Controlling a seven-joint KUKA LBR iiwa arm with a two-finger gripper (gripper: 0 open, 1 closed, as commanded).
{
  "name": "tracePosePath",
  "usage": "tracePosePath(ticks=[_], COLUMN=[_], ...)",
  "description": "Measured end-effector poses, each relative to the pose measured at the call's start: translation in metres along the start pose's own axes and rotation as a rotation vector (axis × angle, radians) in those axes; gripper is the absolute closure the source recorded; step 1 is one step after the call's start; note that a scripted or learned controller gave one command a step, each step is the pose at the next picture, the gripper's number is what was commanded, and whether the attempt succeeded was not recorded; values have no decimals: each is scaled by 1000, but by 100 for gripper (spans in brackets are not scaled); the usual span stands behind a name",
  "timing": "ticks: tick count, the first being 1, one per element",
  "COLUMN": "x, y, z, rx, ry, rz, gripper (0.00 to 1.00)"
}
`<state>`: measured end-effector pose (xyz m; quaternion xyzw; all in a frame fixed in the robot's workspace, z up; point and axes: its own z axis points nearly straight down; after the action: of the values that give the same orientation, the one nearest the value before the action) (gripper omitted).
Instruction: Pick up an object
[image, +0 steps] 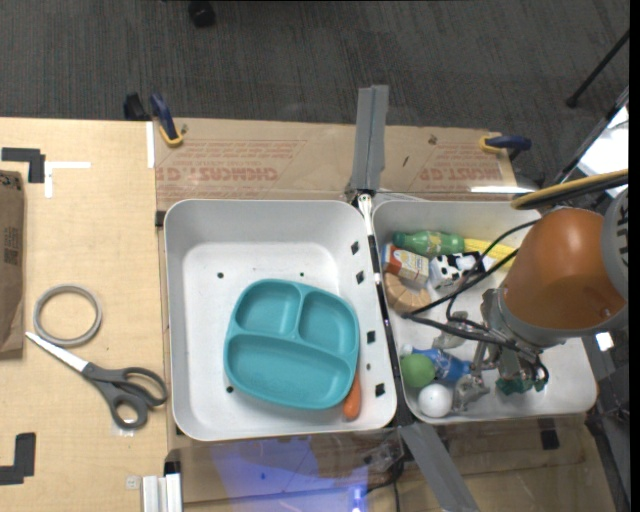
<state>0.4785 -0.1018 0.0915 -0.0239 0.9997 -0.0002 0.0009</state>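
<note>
Several toys crowded the right bin (575, 400); fingers' state unclear, the gripper (478, 385) at its six o'clock risked snagging the white ball (435, 400).

Jumbled small objects (432, 305) in right bin (570, 395)

Bench (90, 190) carries 2 white bins (190, 300) — plus scissors (110, 380) and a tape roll (67, 313) at left

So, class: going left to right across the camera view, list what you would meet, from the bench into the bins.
Tape roll → scissors → teal divided plate → orange carrot → green ball → the arm's orange band.
</note>
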Motion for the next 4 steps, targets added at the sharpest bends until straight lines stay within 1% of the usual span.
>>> tracePosePath(ticks=[1, 2, 3, 4], x=[-7, 1, -99, -56], y=[-69, -16, -62, -43], z=[-28, 0, -79, 0], rx=[0, -1, 0, 0], ry=[-1, 0, -4, 0], rz=[120, 5, 88, 170], gripper=[0, 0, 0, 0])
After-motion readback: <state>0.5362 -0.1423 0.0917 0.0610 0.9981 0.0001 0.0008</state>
